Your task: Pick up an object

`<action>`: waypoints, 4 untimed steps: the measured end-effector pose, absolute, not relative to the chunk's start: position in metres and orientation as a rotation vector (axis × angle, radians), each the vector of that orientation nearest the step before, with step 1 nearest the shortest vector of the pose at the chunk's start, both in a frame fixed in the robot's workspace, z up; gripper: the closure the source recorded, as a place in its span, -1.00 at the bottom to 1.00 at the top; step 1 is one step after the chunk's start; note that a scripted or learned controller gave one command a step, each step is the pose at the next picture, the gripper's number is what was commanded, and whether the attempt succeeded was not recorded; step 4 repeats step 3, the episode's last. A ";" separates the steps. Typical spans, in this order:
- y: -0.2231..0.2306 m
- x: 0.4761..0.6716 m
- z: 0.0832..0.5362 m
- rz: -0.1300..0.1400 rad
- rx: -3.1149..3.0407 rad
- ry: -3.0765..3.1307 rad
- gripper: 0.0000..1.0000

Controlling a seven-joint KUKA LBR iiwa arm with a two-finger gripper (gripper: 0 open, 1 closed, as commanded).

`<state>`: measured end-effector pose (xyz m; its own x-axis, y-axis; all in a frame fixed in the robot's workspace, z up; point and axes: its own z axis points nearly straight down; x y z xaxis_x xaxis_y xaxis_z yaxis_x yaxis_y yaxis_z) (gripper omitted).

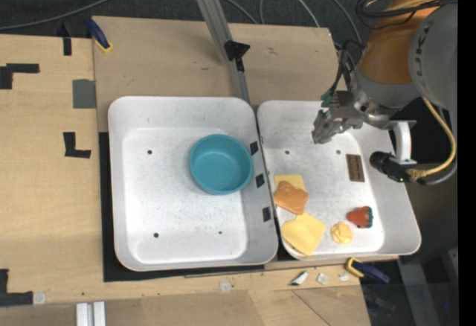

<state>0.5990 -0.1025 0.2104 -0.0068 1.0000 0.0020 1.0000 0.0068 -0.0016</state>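
Note:
My gripper (pixel 324 131) hangs over the far part of the right bin (pixel 297 120), above bare bin floor, with nothing seen between its tips. Small objects lie nearer the front of that bin: an orange piece (pixel 291 199) on a yellow slice (pixel 291 183), a larger yellow piece (pixel 305 232), a small pale yellow lump (pixel 341 232), a red item (pixel 360 217) and a brown block (pixel 355 167). All of these sit apart from the gripper, toward the view's bottom.
A blue bowl (pixel 219 163) sits in the left bin (pixel 149 190). A slanted metal pole (pixel 216 16) crosses behind the bins. Cables run along the back of the bench. Clamps (pixel 100 34) hold the board's corners.

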 end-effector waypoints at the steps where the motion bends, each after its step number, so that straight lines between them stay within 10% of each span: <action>1: -0.044 0.602 0.222 -0.002 -2.211 -2.229 1.00; 4: 0.059 0.593 0.229 -0.002 -2.211 -2.229 1.00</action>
